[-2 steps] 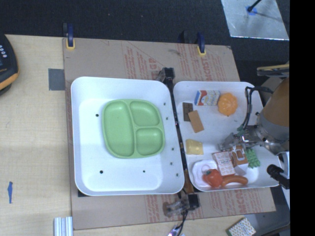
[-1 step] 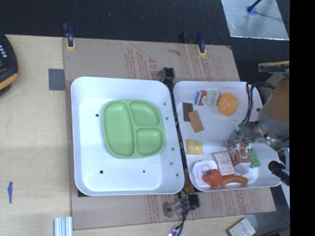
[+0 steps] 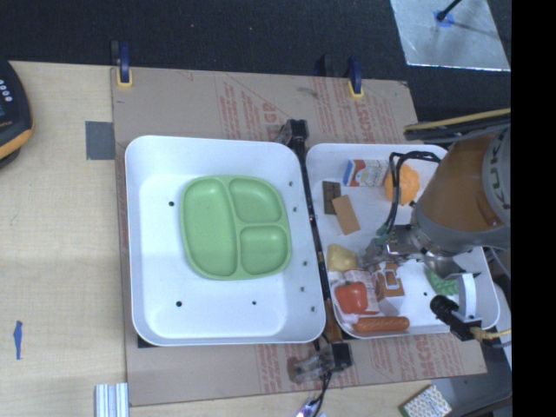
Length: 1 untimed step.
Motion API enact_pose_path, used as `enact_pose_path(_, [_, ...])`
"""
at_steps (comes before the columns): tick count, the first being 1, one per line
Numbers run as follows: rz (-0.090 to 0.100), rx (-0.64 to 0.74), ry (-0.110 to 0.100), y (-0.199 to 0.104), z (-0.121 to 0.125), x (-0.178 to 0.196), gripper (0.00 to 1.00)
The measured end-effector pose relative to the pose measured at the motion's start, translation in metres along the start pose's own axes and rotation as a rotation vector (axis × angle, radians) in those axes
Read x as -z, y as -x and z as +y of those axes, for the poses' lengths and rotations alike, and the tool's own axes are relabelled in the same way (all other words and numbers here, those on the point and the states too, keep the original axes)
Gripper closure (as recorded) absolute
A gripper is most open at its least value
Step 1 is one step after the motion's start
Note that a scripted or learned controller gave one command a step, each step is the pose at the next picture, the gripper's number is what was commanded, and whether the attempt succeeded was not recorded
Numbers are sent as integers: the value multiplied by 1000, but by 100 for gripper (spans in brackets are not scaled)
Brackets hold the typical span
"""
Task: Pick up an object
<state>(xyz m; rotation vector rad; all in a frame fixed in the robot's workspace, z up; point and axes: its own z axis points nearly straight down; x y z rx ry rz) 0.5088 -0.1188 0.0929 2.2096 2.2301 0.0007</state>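
The grey arm (image 3: pixel 465 194) reached in from the right edge of the camera view, its orange band broad and rounded above the wrist, with a black cable looping over its upper side. It bent downward and to the left, so that the wrist pointed toward the lower left. The hand (image 3: pixel 388 254) hung low at the end of the wrist, its metal parts small and dim.

A green divided plate (image 3: pixel 234 227) sits in the left bin (image 3: pixel 148 311). Blue clamps (image 3: pixel 123 64) grip the cardboard (image 3: pixel 217 107) at twelve o'clock.
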Motion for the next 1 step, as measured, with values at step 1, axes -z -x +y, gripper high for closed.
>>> enact_pose_path(1, [5,5,9,-81,56,105,100])
